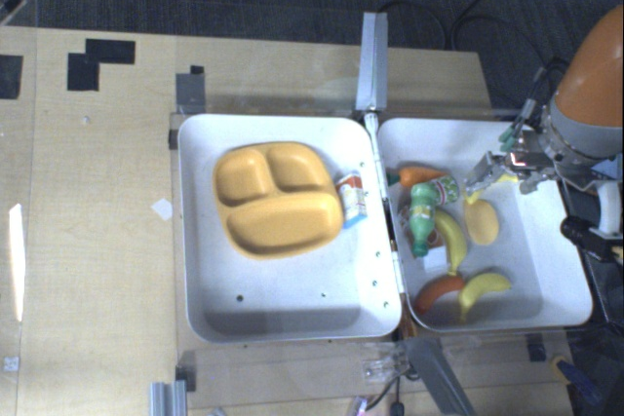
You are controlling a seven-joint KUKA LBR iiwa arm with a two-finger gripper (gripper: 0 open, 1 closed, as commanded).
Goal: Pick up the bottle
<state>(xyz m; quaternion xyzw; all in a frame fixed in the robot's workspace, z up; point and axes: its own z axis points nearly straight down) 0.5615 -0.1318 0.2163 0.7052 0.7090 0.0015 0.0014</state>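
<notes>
The green bottle point(421, 219) lies on its side in the right bin point(546, 297), near the bin's left wall. A carrot point(421, 175) lies just behind it and a banana point(450, 239) lies against its right side. My gripper point(502, 176) hovers over the back of the right bin, to the right of the bottle and just above a pale yellow round fruit point(482, 221). It stands open with nothing between its fingers, clear of the bottle.
A second banana point(483, 288) and a red fruit point(439, 290) lie at the front of the right bin. The left bin point(283, 297) holds a yellow divided plate point(278, 200) and a small carton point(352, 198) by its right wall.
</notes>
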